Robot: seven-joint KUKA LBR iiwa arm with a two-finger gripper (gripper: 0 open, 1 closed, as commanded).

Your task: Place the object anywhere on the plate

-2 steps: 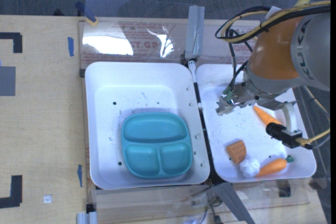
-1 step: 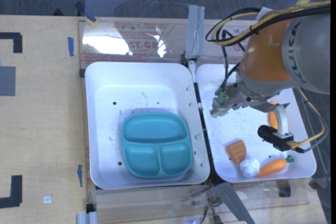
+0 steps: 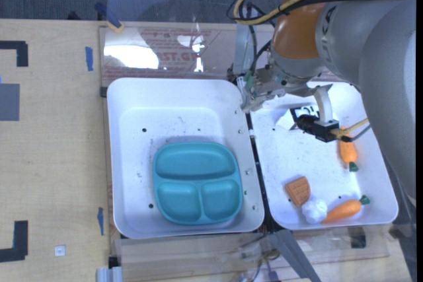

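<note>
Carrot (image 3: 344,210) lies nearest, in near-right corner of right bin (image 3: 281,155), orange w/ green tip pointing right. White lump (image 3: 314,211) sits at its left end, looks to be touching. Brown square (image 3: 298,189) is just beside lump, on far-left side of it. 2nd carrot (image 3: 347,152) lies farther back by bin's right wall, lengthwise near-to-far, green tip at near end. All 4 are candidates for the task obj; all in right bin, well apart from plate (image 3: 197,183).

Plate is teal, 3 compartments: 1 long across far side, 2 smaller on near side. It sits flat in near half of left bin (image 3: 132,99), approx centred left-to-right.

Arm (image 3: 357,23) comes in from right, orange band above wrist. Claw (image 3: 253,97) hangs over far-left corner of right bin, right by the divide btwn bins, well apart from all 4 objs. Open or closed: can't tell from this angle. Nothing seen gripped.

Pale wood bench (image 3: 46,162) stretches left of bins.
</note>
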